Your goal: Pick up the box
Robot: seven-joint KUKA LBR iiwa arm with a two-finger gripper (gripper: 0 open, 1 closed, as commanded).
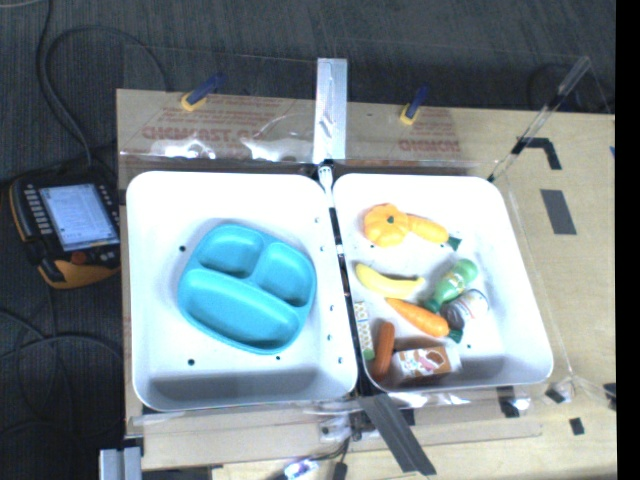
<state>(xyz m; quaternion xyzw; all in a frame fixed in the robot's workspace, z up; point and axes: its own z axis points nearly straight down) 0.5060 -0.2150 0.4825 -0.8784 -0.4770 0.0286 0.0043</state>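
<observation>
The box [424, 361], a small carton with a brown and white printed face, lies on its side near the front edge of the right bin [510, 268]. It rests among toy foods: a carrot [419, 317] just behind it and a brown sausage [383, 346] at its left.
The right bin also holds a banana [385, 279], an orange-yellow squash [400, 226], a green bottle [451, 282] and a small can [466, 308]. In the left bin [160, 218] sits a blue divided tray [248, 285]. A teach pendant [66, 223] lies on the floor at far left.
</observation>
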